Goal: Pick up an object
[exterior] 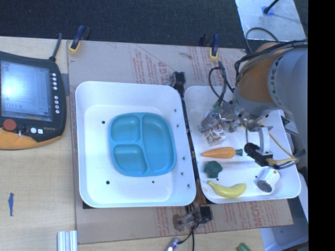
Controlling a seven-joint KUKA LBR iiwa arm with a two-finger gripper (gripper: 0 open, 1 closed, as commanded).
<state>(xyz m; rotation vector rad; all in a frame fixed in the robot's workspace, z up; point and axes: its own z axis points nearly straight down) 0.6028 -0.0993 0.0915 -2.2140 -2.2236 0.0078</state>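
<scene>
Hand (pixel 215 120) is low in the right bin (pixel 293 191), over a small brown-and-white packet (pixel 214 135); I cannot tell whether it grips anything (metal parts blur together there). Carrot (pixel 219 152), broccoli (pixel 212 168) and banana (pixel 227 190) lie nearby. Risks: packet slips out flat, or the wrist nudges the carrot aside.

The grey arm with its orange band (pixel 261 80) covers the upper right part of the right shallow white bin (pixel 251 195). The gripper (pixel 220 120) is a dark tangle, too small to read. The green object (pixel 242 247) is cut off by the bottom edge.
</scene>
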